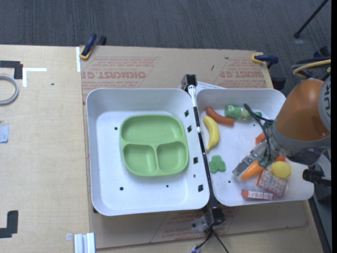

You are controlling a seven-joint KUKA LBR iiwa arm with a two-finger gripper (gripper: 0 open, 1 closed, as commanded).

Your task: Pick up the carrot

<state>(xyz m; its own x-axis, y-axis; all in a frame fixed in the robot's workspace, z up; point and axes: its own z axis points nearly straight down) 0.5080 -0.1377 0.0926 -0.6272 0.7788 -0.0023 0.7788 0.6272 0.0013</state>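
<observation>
My pincer [246, 166] is low in the right bin [226, 194], reaching in from the right side, with my grey arm and its orange band [304, 111] above it. The metal fingers [243, 168] point down and to the left, and the carrot [251, 169] lies right at them, an orange wedge touching the finger ends. I cannot tell whether it sits between the fingers or just beside them, nor whether they are wide or narrow, since they blur into one grey shape. Just right of the carrot is a yellow lemon [280, 168], and below that a small red and white box [271, 183] leans by the bin's near wall, with a flat red and white packet [257, 195] next to it at the rim. Farther up the bin a yellow banana [211, 132] lies along the left wall, a red sausage [219, 116] crosses just above it, and a green bottle [236, 111] lies near the far wall. A small green piece [216, 164] rests below the banana, well apart from my pincer. The left bin [100, 157] holds a green divided plate [154, 145] with three compartments. Both bins sit on a cardboard sheet [121, 70] laid over the bench [42, 157].
</observation>
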